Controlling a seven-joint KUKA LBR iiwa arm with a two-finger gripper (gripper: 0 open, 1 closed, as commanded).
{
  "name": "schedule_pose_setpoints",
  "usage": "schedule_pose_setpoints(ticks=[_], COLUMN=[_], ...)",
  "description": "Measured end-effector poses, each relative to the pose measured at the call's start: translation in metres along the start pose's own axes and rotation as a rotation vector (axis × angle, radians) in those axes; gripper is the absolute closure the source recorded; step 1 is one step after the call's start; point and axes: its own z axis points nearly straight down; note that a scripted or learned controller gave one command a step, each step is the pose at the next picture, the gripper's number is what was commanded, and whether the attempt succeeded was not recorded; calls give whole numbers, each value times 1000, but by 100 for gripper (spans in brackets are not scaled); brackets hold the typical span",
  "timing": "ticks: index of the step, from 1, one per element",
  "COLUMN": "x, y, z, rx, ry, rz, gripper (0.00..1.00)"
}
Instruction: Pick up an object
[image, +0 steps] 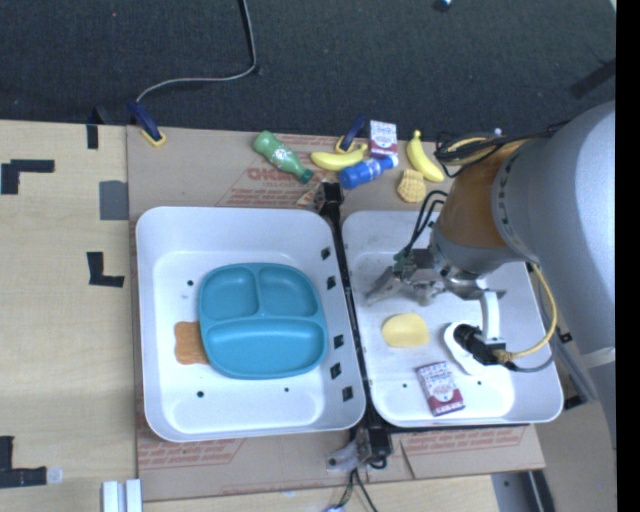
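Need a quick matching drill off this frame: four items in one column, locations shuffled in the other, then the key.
Items:
1. blue divided plate
2. red box
3. green bottle
4. pincer

Places:
A. on the cardboard behind the bins
B. front of the right bin
C. over the right bin, near its left wall
D. middle of the left bin

Pairs: 1-D, 2-B, 3-A, 4-C
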Motion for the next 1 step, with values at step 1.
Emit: schedule_pose_setpoints(ticks=[1], x=[3], y=[-52], z=[0], rx=[0], ry=[1], rz=[1], gripper=[0])
